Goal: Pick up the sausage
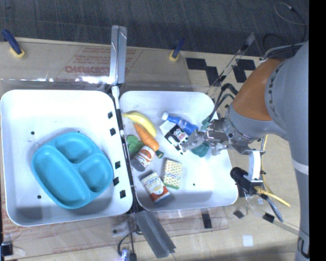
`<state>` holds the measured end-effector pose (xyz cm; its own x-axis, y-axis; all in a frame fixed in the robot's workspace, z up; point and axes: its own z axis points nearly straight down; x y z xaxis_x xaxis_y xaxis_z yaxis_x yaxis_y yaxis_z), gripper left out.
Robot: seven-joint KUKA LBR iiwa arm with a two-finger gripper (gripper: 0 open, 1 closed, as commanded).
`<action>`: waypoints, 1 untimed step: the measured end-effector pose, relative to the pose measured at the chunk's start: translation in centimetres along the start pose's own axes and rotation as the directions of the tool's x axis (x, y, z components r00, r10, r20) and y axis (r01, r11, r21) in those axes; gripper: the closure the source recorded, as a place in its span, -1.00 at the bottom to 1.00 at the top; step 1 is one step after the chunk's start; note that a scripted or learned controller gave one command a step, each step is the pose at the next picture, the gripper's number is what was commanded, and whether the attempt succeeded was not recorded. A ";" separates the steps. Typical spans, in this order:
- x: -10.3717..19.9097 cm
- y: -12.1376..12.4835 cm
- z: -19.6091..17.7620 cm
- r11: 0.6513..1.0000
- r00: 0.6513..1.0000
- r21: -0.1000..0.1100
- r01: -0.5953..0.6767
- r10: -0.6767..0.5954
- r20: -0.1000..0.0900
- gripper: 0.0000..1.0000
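In the right bin [220, 192], a short red-brown cylinder with a pale label [144, 156] lies left of centre; it looks like the sausage, though I cannot be sure. My gripper [196, 141] hangs over the bin's right half, well to the right of that piece and apart from it. A teal object [201, 149] lies directly under the gripper, partly hidden by it. The grey arm with its orange band [255, 99] comes in from the right.
Around the red-brown piece lie a banana [142, 123], a carrot [147, 138], a green item [133, 144], a yellow checked packet [173, 173] and a small red-labelled box [154, 186]. A blue bottle [180, 123] and a black-and-white pack [176, 135] lie by the gripper. The left bin [22, 110] holds a blue divided plate [54, 175].
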<state>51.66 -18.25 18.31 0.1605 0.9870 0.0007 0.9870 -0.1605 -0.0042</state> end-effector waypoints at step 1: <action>-2.0 -3.8 0.0 0.934 0.934 0.004 -0.356 0.356 -0.001 -1.00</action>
